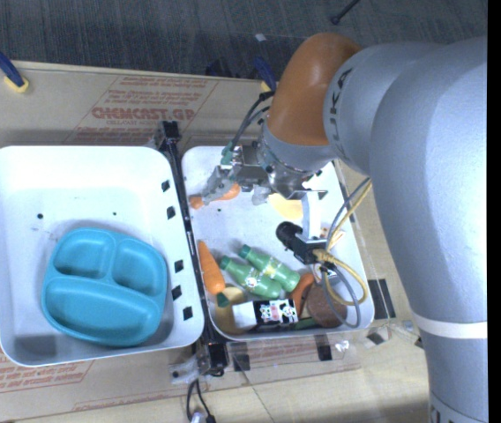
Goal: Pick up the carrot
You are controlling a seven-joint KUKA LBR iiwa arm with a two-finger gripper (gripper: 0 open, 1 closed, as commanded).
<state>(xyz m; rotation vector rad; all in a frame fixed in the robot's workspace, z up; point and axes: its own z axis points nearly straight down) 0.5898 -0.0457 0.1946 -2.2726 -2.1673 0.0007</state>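
My gripper point(225, 183) is in the back left part of the right bin point(356, 263), reaching in from the right. It is shut on a small orange carrot point(208, 196), which sticks out to the left of the fingers, close to the bin's left wall. A second, longer carrot point(211, 270) lies on the bin floor along the left wall, nearer the front and apart from the gripper.
In the front of the right bin lie green bottles point(264, 274), a dark carton with a cow print point(272, 312) and a brown round thing point(323, 303). A yellow item point(287, 206) sits under the wrist. The left bin point(12, 174) holds a blue divided plate point(105, 285).
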